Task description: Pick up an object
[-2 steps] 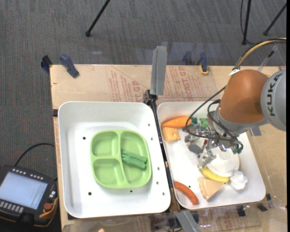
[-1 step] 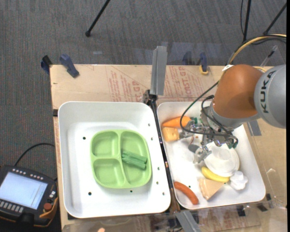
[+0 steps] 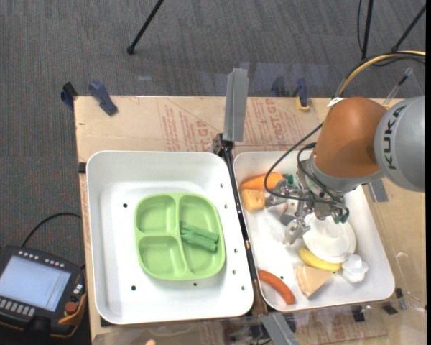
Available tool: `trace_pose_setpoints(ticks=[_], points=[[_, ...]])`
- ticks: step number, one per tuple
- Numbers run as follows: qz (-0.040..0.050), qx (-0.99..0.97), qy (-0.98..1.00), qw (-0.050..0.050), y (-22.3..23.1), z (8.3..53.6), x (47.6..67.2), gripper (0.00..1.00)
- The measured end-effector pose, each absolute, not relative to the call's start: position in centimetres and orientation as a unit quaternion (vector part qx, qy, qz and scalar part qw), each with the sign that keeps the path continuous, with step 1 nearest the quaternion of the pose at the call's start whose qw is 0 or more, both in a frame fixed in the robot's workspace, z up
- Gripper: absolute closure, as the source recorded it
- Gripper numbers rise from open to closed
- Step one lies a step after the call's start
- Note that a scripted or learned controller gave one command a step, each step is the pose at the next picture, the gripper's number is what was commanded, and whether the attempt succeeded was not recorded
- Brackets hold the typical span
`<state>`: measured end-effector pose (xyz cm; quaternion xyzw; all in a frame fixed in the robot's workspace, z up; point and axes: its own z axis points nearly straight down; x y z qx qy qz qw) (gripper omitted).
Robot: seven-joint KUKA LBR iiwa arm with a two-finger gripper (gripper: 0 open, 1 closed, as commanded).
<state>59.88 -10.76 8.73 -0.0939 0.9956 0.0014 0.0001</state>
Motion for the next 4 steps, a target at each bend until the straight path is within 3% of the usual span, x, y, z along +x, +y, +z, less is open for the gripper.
trace_pose_setpoints(ticks=[1,2,3,4], points=[[0.0006,-0.104,0.995,0.002,-9.2,8.9,61.6,0.0],[0.0002,-0.125,0.992,0.0,-11.6,8.8,57.7,0.0],[0.0003,-0.178,0.984,0.002,-10.7,8.8,59.1,0.0],[0.0,-0.178,0.984,0.003,-10.7,9.9,59.3,1.0]])
